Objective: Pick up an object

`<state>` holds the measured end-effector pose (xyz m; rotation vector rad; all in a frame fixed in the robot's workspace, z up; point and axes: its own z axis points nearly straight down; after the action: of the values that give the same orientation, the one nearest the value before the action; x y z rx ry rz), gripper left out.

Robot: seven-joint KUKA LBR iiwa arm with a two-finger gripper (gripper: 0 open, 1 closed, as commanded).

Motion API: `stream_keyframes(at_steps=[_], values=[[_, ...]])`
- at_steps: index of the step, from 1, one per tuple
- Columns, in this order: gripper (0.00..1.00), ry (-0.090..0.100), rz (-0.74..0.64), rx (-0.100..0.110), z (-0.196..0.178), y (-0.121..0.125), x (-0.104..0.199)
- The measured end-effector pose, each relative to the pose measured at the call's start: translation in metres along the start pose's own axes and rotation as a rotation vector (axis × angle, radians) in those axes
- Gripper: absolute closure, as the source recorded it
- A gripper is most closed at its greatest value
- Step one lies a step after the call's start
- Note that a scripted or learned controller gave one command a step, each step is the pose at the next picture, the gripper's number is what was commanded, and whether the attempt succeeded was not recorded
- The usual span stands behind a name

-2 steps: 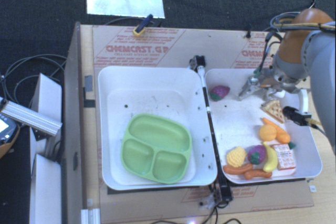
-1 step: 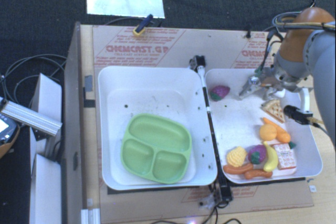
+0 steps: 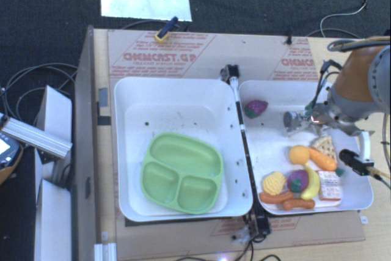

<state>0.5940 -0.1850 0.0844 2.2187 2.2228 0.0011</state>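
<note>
The gripper (image 3: 294,121) hangs low in the right bin (image 3: 269,150), mid-right of the frame; whether it is open or closed cannot be told. The toys (image 3: 302,177) crowd the lower right, so a descent here risks closing on bare floor.

Layout of bins, tray and toy food

Divided tray (image 3: 181,173) lies in left bin (image 3: 131,131). In right bin (image 3: 269,137), the gripper (image 3: 295,121) sits right of a beet (image 3: 256,108); the food pile (image 3: 302,177) lies nearer the camera than its fingers.
</note>
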Motion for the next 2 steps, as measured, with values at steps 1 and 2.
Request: stream_keyframes(at_steps=[1, 2], values=[[0.0, 0.001, -0.002, -0.001, 0.0, 0.029, 0.058], [0.0, 0.004, 0.016, 0.062, 0.006, 0.062, 0.07]])
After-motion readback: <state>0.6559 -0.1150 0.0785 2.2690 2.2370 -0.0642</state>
